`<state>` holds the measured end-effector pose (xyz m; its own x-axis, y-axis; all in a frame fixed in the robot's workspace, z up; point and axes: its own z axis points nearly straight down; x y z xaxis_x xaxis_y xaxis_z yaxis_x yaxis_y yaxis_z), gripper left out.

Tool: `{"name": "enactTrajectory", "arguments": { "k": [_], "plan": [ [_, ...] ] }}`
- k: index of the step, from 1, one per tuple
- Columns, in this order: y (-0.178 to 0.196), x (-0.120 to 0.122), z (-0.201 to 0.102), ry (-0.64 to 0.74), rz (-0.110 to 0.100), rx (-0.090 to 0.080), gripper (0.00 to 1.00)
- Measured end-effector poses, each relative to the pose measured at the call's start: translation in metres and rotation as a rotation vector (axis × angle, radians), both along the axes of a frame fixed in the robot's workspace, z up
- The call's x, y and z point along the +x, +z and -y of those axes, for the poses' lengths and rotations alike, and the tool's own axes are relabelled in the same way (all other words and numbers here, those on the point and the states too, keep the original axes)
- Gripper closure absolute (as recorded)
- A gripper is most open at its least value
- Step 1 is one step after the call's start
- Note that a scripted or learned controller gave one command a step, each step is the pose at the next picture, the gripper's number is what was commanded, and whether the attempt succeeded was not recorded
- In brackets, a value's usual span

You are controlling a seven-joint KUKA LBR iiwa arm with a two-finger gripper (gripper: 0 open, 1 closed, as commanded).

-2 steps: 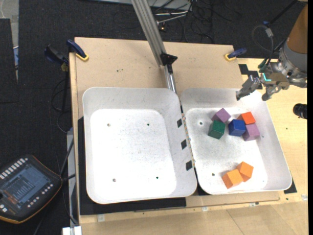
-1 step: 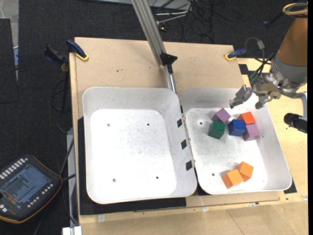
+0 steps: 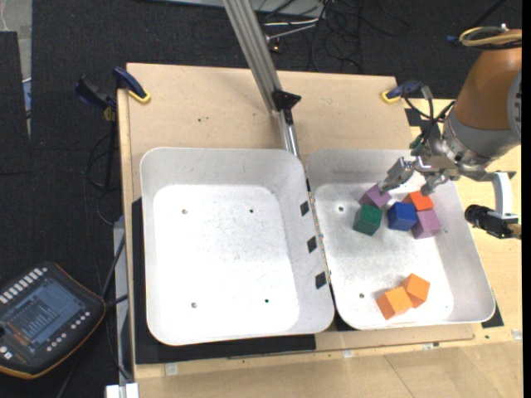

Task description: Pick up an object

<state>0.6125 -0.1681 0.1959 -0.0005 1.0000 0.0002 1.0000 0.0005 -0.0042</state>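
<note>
The cluster of blocks sits in the right bin [image 3: 465,301]: a purple block [image 3: 375,196], green cube [image 3: 367,220], blue cube [image 3: 401,215], an orange block [image 3: 421,201] and another purple cube [image 3: 427,223], all bunched up touching. The gripper [image 3: 412,175] hovers right over the first purple block, jaws spread apart and nothing between them. Two orange cubes [image 3: 404,296] sit nearer the front edge.

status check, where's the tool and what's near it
Tool over right bin, above block cluster. Nearest: purple block. Nothing visibly held.
</note>
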Motion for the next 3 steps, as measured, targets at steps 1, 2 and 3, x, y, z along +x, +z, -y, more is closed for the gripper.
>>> {"name": "enactTrajectory", "arguments": {
  "k": [1,2,3],
  "plan": [
    [-0.063,-0.003,0.004,-0.001,0.0,0.0,0.0],
    [-0.048,-0.001,0.004,-0.001,0.008,-0.002,1.0],
    [0.002,0.006,0.013,0.001,0.012,-0.003,1.0]
  ]
}}
